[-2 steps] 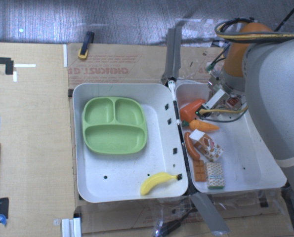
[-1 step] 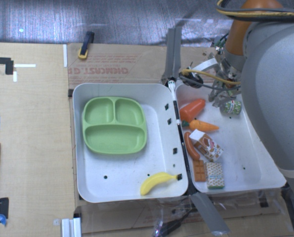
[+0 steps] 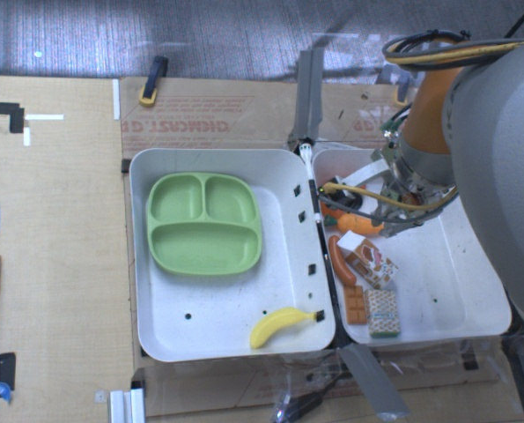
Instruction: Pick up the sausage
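1. You see the sausage point(image 3: 340, 260) lying against the right bin's point(image 3: 455, 307) left wall.
2. The gripper point(image 3: 394, 203) hangs above it; you cannot tell its grip.

Bench point(image 3: 50, 236): pale wood surface, with a brown cardboard sheet point(image 3: 209, 113) across the upper centre of frame. Two shallow white bins sit side by side: left bin point(image 3: 143, 263) at centre, right bin point(image 3: 473, 320) at right, rims touching. A yellow-and-black clamp point(image 3: 152, 80) lies at upper centre-left. Black bracket point(image 3: 6, 113) at upper left.
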Available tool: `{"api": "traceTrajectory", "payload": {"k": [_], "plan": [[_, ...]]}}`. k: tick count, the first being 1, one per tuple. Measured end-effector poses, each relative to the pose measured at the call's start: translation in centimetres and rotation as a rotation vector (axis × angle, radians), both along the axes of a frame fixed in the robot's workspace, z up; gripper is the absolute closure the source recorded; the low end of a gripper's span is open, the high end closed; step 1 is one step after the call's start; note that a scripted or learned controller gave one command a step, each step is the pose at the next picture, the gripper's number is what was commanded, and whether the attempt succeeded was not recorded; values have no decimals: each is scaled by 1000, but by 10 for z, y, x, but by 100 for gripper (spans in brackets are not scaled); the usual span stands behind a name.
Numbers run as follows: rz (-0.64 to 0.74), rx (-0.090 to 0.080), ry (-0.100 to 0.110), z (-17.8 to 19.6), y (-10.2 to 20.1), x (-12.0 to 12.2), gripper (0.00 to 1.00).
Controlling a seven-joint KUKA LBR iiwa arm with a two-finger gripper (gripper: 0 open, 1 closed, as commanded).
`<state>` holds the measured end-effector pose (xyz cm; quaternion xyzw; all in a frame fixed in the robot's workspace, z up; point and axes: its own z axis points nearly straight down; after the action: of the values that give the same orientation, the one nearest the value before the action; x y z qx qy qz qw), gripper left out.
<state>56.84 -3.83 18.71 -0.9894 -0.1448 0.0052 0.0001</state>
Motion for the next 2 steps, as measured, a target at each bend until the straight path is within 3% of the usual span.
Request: {"api": "traceTrajectory", "payload": {"k": [1,2], "plan": [[178,2,0,0,17,-16,0],[108,1,0,-1,-43,37,0]]}}
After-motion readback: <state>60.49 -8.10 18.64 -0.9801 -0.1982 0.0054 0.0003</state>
